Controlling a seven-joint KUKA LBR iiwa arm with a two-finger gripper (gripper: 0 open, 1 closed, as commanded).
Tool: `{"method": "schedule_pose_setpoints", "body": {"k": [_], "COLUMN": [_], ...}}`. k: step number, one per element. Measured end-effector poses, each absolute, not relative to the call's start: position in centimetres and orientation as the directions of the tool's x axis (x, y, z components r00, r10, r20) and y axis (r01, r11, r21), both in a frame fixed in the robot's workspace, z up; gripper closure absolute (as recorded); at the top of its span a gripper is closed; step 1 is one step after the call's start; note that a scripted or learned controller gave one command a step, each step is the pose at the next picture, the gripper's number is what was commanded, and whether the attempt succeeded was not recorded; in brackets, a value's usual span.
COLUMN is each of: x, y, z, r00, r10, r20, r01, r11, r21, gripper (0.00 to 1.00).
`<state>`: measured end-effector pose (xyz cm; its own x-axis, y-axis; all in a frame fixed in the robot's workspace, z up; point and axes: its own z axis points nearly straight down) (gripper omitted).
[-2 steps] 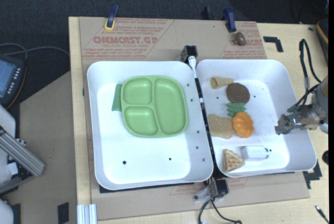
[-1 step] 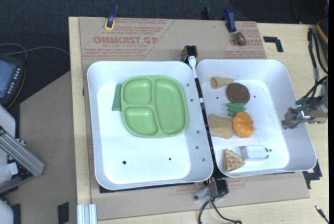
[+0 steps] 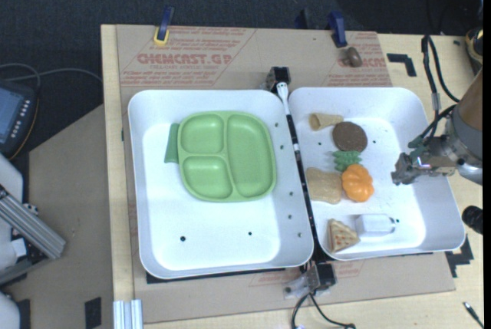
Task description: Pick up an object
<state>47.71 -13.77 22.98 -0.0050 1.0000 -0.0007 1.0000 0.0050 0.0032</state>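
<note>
Orange fruit [image 3: 357,182] mid right bin [image 3: 410,224], touching bread [image 3: 324,185] | hand [image 3: 404,169] just right of fruit, grip state: cannot tell | risk: crowded items, descent may nudge fruit aside

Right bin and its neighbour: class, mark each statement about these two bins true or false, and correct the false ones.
1. The green tray lies in the left bin. True.
2. The orange item touches the gripper. False: a gap of bare bin floor separates them.
3. The brown disc lies in the right bin. True.
4. The green tray has five compartments. False: it has three.
5. The triangular wedge sits at the right bin's far edge. False: it sits near the front edge.
</note>
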Motion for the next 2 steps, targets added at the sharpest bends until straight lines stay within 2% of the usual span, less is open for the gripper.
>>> {"method": "schedule_pose_setpoints", "body": {"k": [2], "x": [47.7], "y": [-2.7], "z": [22.4], "r00": [-0.006], "r10": [1.000], "r20": [0.002], "r01": [1.000], "r11": [0.006], "r21": [-0.001], "gripper": [1.00]}}
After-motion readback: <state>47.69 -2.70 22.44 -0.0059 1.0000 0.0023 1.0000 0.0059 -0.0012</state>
